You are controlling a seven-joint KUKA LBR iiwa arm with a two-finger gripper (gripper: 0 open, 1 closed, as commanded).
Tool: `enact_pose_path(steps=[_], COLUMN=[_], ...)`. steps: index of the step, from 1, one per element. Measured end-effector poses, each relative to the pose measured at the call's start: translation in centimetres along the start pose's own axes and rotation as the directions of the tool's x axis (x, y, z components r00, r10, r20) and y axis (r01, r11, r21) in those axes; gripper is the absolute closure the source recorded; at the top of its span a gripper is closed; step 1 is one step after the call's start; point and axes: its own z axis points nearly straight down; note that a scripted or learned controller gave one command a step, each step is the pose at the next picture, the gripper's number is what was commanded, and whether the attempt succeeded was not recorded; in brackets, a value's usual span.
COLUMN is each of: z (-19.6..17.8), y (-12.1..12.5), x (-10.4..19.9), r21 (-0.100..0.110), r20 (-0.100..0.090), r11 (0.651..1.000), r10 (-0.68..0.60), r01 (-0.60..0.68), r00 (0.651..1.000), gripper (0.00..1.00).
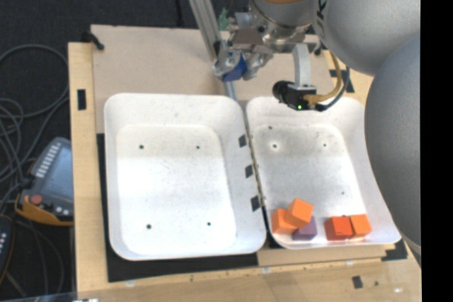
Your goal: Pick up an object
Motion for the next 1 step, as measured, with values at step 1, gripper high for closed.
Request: enact_pose_path(steps=[1], z=[-2.67], y=[-1.93], x=[0.41], r21=[0.007], r20=[0.001], r11=[1.0], r10=[0.0], r01=[0.0], r00=[1.0], gripper=[1.0])
